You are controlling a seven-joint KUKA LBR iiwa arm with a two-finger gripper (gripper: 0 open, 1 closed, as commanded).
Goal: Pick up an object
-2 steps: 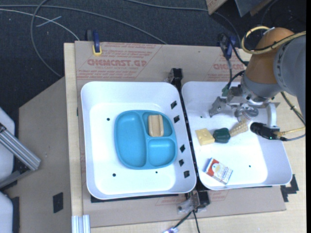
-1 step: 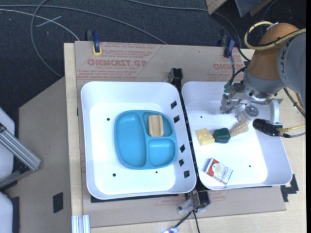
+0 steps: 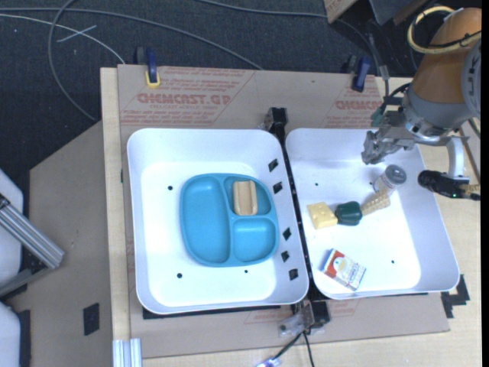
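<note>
Objects for picking: five loose items lie in the right bin [image 3: 428,228], all below the gripper [image 3: 372,153] in the camera view.
Nearest item: a small round grey cap-like piece [image 3: 394,176] lies just beside and below the jaws, apart from them.
Next item: a tan strip [image 3: 377,201] lies further down, leaning toward the dark green piece [image 3: 348,213].
Cluster: the yellow block [image 3: 322,215] touches the dark green piece on its far side from the jaws; tight grouping makes a clean single grasp harder here.
Farthest item: a red and white packet [image 3: 341,269] lies flat, well apart from the jaws, with bare floor around it.
Jaw state: cannot be told; the fingertips are small and blurred against the white bin wall.
Held load: nothing is visible between the jaws.
Gripper placement: low at the bin's upper edge, probably staged for a descent on the round grey piece.
Left bin [image 3: 153,205]: well away from the jaws; holds a blue divided tray [image 3: 206,220] with a tan block [image 3: 244,197] in its upper right compartment.
Task progress: judged as pre-grasp; no item is lifted.
</note>
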